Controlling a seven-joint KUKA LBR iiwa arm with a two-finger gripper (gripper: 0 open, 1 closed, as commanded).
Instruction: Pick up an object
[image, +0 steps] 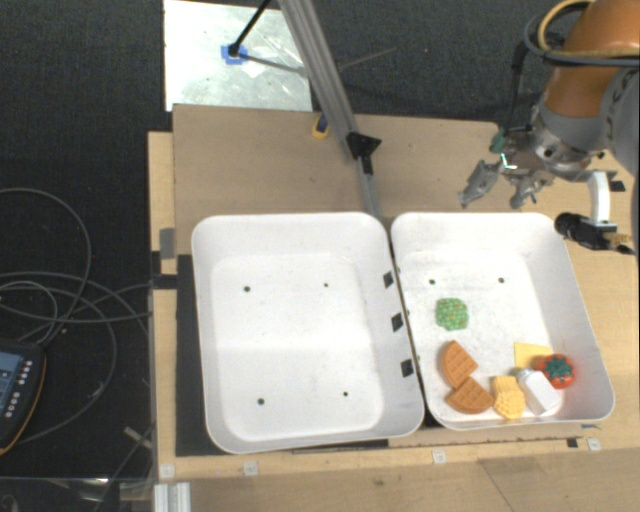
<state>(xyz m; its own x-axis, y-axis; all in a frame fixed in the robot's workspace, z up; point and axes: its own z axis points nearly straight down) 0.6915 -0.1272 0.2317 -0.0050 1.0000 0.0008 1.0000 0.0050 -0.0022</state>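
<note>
My jaws (497, 186) hang spread and bare above the far rim of the right bin (480, 232). Nothing picked yet; descent, grasp and lift all remain. Count, near corner of that bin: one green lump (452, 314), two orange waffles (458, 363), one yellow waffle (509, 399), one yellow wedge (530, 353), one white block (539, 393), one red-green piece (559, 371).
</note>
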